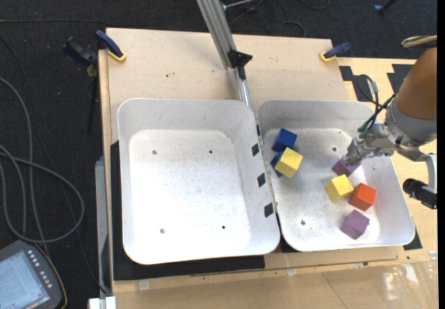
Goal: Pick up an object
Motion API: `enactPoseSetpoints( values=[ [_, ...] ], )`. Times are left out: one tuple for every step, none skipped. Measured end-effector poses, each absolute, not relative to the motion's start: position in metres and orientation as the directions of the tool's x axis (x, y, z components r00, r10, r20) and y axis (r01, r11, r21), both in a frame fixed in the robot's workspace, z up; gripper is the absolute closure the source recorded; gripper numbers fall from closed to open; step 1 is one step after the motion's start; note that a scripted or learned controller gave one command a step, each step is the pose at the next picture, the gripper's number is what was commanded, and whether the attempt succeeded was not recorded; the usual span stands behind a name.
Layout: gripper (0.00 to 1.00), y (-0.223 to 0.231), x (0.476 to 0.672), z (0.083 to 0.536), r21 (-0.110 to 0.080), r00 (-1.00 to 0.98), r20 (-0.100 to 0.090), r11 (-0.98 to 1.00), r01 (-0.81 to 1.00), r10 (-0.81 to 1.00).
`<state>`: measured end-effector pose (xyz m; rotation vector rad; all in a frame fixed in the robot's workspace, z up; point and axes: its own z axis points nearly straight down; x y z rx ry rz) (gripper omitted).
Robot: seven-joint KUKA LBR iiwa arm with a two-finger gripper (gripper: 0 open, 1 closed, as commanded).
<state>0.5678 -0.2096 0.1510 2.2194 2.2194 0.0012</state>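
The right bin (389, 231) holds several small blocks. A blue block (284, 139) leans against a yellow block (289, 161) near the bin's left wall. Further right lie a second yellow block (338, 187), an orange block (363, 196) and a purple block (355, 223). A smaller purple block (341, 168) sits just above the second yellow one. My gripper (350, 157) reaches in from the right and hangs low over this small purple block, its tip right at the block's upper right edge. Whether it touches the block is unclear.
The left bin (132, 161) sits beside the right one, their rims meeting at mid-bench. A slanted metal pole (212, 12) rises from the back of the bench. Blue and yellow clamps (110, 45) hold the board's far corners. The arm's grey body (414, 116) overhangs the right bin's right rim.
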Motion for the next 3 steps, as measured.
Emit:
enactPoseSetpoints(
  values=[
    [1.0,-0.216,0.564,0.197,0.006,0.001,-0.003,-0.001,1.0,1.0],
    [1.0,-0.217,0.566,0.235,0.006,-0.002,-0.003,0.002,1.0,1.0],
    [1.0,-0.163,0.576,0.224,0.001,-0.008,0.002,0.008,1.0,1.0]
  ],
)
